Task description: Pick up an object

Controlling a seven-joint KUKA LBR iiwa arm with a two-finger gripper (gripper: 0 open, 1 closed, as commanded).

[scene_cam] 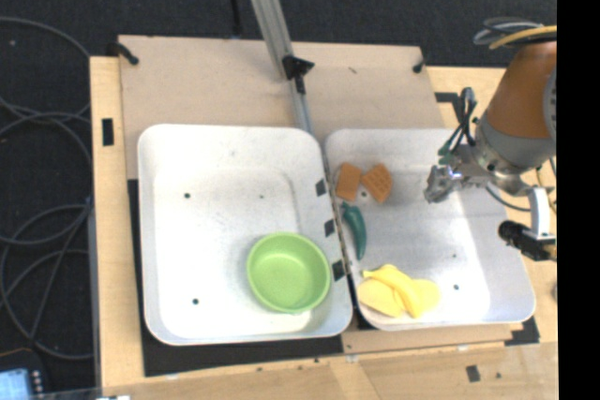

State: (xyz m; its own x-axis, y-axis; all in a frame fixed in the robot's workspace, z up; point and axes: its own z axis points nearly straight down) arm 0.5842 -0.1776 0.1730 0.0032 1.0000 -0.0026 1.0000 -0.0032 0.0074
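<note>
The right bin (pixel 487 290) holds an orange-brown block (pixel 363 183) near its upper left, a teal tool-shaped object (pixel 354 229) along its left wall, and a yellow lumpy object (pixel 399 291) at its front left. A green bowl (pixel 289 272) sits in the left bin (pixel 187 201) at the front right. My gripper (pixel 439 185) hangs over the upper right of the right bin, to the right of the orange-brown block and apart from it. Nothing shows between its fingers.
A slanted aluminium pole (pixel 267 9) rises from the back of the bench between the bins. The arm's orange band (pixel 523 94) and cabling sit at the right edge. Cables lie on the dark floor to the left.
</note>
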